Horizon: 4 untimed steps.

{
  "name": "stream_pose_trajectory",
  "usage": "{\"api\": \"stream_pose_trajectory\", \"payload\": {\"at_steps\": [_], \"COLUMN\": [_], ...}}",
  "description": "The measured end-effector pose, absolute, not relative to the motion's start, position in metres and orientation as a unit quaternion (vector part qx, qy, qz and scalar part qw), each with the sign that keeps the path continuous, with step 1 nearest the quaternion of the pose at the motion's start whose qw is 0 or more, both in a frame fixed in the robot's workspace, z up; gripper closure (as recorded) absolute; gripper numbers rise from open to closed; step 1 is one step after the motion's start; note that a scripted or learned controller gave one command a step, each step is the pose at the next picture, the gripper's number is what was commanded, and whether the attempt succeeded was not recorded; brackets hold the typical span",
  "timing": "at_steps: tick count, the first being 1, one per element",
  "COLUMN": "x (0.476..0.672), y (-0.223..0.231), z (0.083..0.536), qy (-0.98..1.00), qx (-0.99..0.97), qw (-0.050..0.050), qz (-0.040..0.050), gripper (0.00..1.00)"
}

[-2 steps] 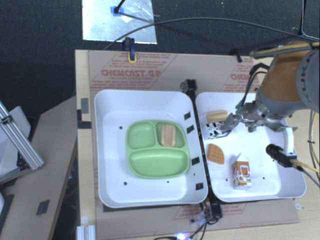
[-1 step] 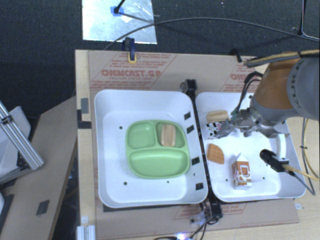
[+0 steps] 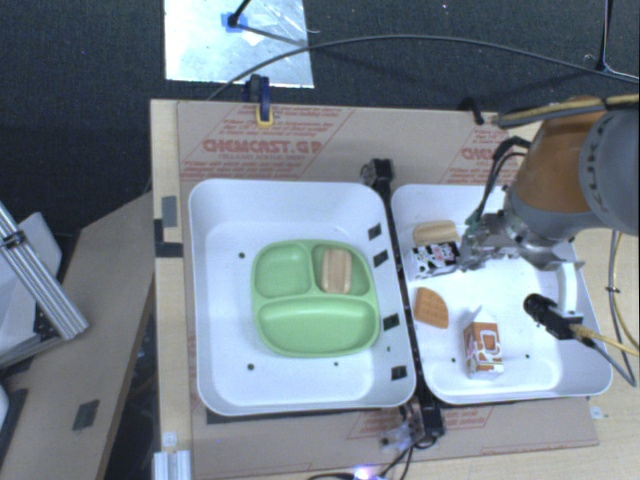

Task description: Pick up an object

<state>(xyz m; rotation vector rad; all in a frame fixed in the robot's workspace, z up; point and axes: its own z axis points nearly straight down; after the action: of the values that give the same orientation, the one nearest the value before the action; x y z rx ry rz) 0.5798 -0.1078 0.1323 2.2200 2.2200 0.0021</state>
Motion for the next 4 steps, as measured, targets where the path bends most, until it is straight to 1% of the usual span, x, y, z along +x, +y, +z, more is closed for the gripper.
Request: {"api": "stream_pose_trajectory", "payload": {"at_steps": [1, 2, 3, 4], "x": [0.580, 0.588, 0.589, 0.586], "y": [-0.104, -0.102, -0.103, -0.059], "z": [0.175, 0.238, 0.292, 0.288], "qy": [0.708, 0.709, 0.709, 0.709], "qx": [0.706, 0.705, 0.706, 0.705], "qw": [0.001, 0.003, 0.003, 0.000], "qz": [0.0011, 0.0020, 0.0018, 0.0004], "gripper": [1.00, 1.00, 1.00, 1.00]}}
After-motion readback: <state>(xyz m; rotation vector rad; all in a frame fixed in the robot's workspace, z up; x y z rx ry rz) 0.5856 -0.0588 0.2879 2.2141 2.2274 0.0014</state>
